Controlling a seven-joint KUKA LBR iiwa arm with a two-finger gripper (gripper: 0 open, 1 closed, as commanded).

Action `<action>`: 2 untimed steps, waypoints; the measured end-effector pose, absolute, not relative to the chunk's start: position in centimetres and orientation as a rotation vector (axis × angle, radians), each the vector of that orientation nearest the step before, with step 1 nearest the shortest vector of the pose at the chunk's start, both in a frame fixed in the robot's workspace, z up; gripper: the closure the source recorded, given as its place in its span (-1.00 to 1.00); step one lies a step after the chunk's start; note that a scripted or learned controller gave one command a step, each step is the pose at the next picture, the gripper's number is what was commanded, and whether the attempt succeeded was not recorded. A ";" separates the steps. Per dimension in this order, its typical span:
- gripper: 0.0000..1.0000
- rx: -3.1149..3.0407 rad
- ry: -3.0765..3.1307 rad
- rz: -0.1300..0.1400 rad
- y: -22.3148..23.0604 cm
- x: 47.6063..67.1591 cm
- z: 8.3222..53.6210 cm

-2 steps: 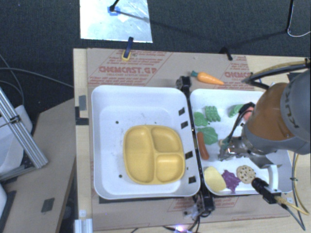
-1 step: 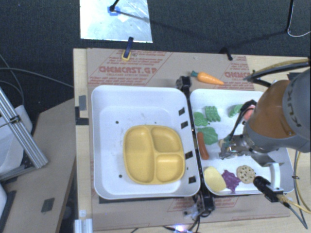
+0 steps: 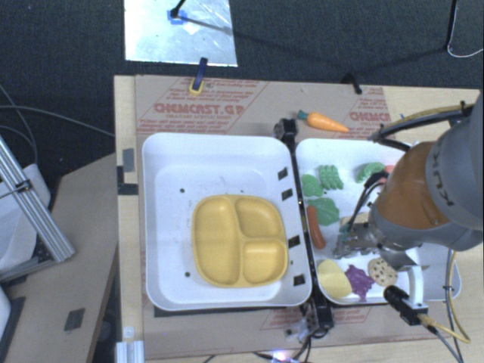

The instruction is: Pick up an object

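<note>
Both bins are white; the left bin point(image 3: 162, 203) holds a pale yellow divided plate point(image 3: 240, 240). In the right bin point(image 3: 340, 157) lie green leafy pieces point(image 3: 330, 177), a red-orange sausage point(image 3: 316, 227), a purple cluster point(image 3: 358, 281) and a brown speckled cookie point(image 3: 382, 271). An orange carrot point(image 3: 325, 121) with a green tip lies on the tan, red-lettered cardboard point(image 3: 227, 100). The arm point(image 3: 431, 191) is grey with an orange band.

The arm point(image 3: 446, 180) is seen at the right side, reaching in toward the left. Its grey body is bent downward, and the orange band point(image 3: 404, 195) is turned to the camera. The gripper point(image 3: 349, 242) is lowered at the end of the wrist, pointing down and slightly left.
</note>
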State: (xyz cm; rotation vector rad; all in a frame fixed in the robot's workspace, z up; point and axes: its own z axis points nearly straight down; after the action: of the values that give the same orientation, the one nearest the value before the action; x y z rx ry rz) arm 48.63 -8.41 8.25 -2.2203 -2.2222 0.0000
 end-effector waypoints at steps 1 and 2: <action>1.00 -2.218 -2.228 -0.003 -8.4 48.7 9.5; 1.00 -2.216 -2.231 -0.005 -8.4 48.8 10.5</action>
State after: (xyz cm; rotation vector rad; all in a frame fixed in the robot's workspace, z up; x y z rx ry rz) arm 48.83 -8.40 10.47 -2.2159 -2.2306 -0.0054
